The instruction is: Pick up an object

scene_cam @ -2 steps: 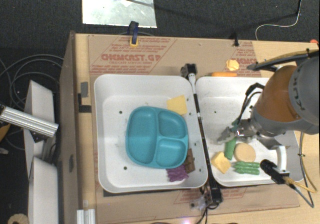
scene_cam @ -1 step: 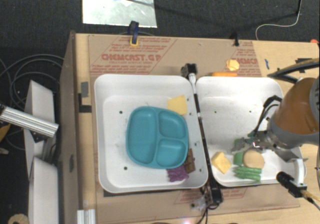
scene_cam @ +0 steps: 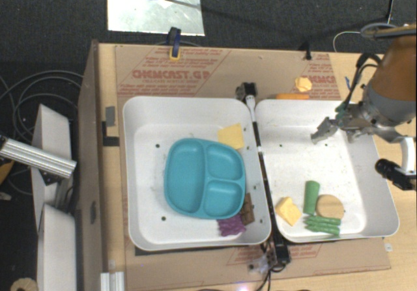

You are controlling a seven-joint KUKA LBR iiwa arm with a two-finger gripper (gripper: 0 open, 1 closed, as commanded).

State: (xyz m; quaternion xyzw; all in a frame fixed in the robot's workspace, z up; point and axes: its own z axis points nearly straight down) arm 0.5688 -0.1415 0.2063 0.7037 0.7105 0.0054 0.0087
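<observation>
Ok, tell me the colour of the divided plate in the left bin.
The divided plate is light blue, clearest in the camera view.

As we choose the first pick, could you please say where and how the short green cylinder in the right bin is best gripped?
Probably grip the short green cylinder across its middle, coming straight down from above. It seems to lie lengthways towards the bin's far wall; its left flank is free, while the round tan piece crowds its lower right, so stay towards its upper half. The gripper sits farther back.

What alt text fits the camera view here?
A grey robot arm's hand hovers over the upper part of the right bin, above a green cylinder, a tan round piece, green beans and a yellow wedge. The left bin holds a blue divided plate.
</observation>
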